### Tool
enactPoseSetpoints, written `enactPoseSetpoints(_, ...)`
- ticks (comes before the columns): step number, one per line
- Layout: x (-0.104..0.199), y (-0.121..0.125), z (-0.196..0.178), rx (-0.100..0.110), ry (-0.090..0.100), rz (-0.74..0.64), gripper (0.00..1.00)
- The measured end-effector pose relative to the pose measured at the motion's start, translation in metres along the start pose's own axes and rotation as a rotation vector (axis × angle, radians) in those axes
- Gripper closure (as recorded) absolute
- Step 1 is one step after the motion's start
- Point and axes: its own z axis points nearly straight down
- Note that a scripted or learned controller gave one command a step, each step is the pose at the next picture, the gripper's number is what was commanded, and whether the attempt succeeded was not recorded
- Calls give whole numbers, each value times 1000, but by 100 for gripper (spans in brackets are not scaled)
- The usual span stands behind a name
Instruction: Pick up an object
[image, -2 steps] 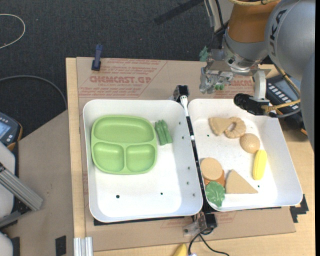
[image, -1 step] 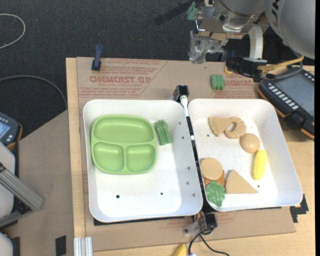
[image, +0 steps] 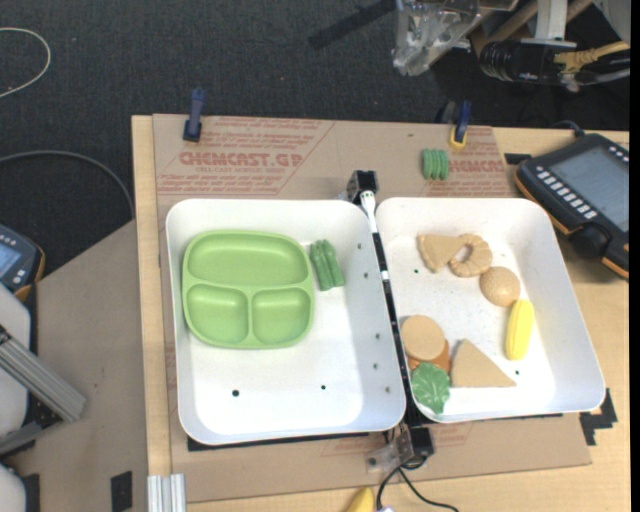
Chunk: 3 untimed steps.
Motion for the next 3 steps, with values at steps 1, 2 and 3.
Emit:
enactPoseSetpoints(1,34,-66,30,21,-1,-1,100)
enactPoseSetpoints(2,-7,-78,25,17,-3,8,100)
enactPoseSetpoints(3,-11,-100,127,28,-4,6,100)
